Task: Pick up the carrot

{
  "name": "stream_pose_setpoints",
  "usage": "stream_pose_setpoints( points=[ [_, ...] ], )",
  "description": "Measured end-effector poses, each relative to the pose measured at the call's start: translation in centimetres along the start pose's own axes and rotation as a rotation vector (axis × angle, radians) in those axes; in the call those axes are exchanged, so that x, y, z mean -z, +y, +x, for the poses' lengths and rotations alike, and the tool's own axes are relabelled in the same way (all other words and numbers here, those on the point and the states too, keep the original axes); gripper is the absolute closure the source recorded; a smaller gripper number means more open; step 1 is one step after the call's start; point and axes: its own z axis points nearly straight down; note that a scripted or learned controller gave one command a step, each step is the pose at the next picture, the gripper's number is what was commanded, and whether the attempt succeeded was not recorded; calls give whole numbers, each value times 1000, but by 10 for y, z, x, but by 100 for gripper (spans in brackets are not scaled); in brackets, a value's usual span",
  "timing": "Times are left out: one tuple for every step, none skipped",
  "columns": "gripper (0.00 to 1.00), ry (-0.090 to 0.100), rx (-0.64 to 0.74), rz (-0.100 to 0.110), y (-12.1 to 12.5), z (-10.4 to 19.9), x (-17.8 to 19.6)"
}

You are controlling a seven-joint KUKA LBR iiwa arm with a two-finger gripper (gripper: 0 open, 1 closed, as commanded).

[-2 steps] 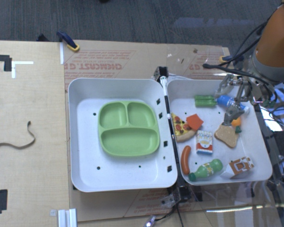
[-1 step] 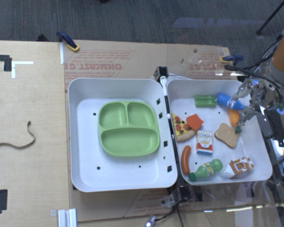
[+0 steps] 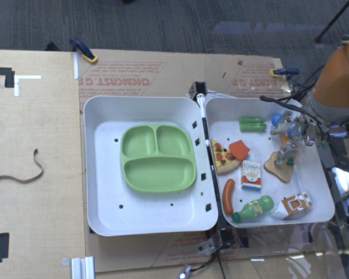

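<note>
The carrot (image 3: 239,150) reads as an orange-red wedge lying in the right bin (image 3: 320,173), just right of a pizza slice (image 3: 221,157). My gripper (image 3: 287,154) hangs over the bin's right half, directly above a tan bread slice (image 3: 277,167). It is about a hand's width to the right of the carrot and not touching it. Cables and metal parts of the wrist (image 3: 296,127) clutter the area above the gripper tip. Nothing orange shows at the gripper's tip.
The right bin also holds a green pod (image 3: 252,124), a small milk carton (image 3: 251,175), a red sausage (image 3: 229,195), a green bottle (image 3: 254,209) and an orange-white carton (image 3: 296,204). The left bin (image 3: 99,173) holds a green divided plate (image 3: 159,158).
</note>
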Motion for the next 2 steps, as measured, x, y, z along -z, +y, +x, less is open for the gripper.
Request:
stream_pose_setpoints(
  points=[
    [100, -8, 3, 3, 1, -3, 12],
    [100, 3, 510, -1, -8, 81, -1]
  ],
)
